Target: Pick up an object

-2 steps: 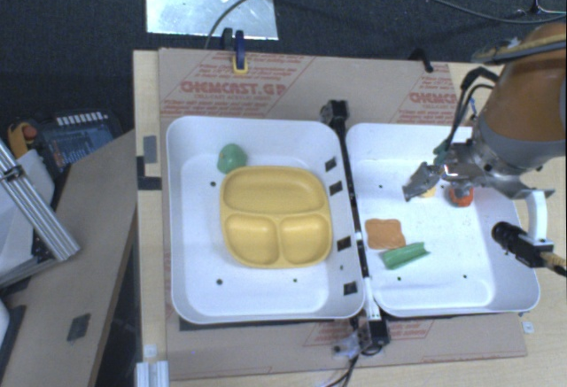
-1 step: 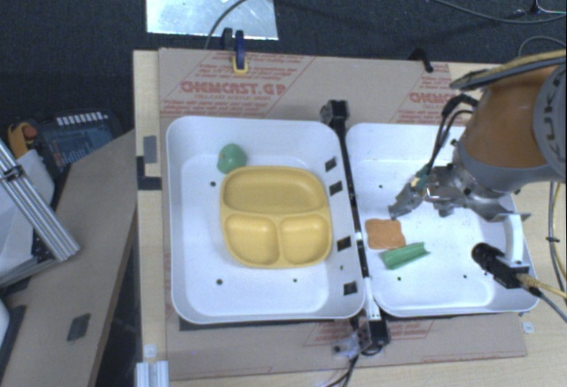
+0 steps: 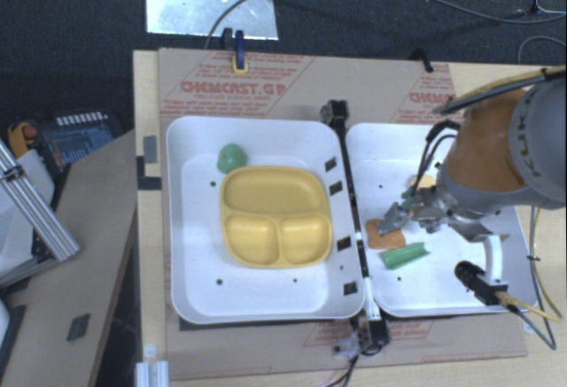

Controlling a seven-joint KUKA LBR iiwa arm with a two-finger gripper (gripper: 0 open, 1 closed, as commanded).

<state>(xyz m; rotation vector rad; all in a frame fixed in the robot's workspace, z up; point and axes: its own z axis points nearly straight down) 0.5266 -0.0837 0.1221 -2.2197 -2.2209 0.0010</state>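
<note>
Looking down at a slant: a tabletop (image 3: 151,199) carries two shallow white bins side by side on a sheet of printed cardboard (image 3: 292,80).
Left bin (image 3: 190,279): holds a yellow plate (image 3: 275,215) with three compartments, lying flat near the middle; a small green round object (image 3: 232,157) sits just beyond the plate's far left corner, touching or almost touching its rim.
Right bin (image 3: 425,292): holds an orange flat piece (image 3: 384,239) near its left wall, and a green elongated piece (image 3: 405,254) just to the right and nearer, its end close against the orange one.
Arm (image 3: 496,155): grey with an orange band, reaching in from the right over the right bin.
Hand (image 3: 392,219): low over the bin, tips right at the far edge of the orange piece.
Hand state: I cannot tell whether it is apart or together; the tips are too small and dark to make out.
Grip: nothing visibly sits between the tips.
</note>
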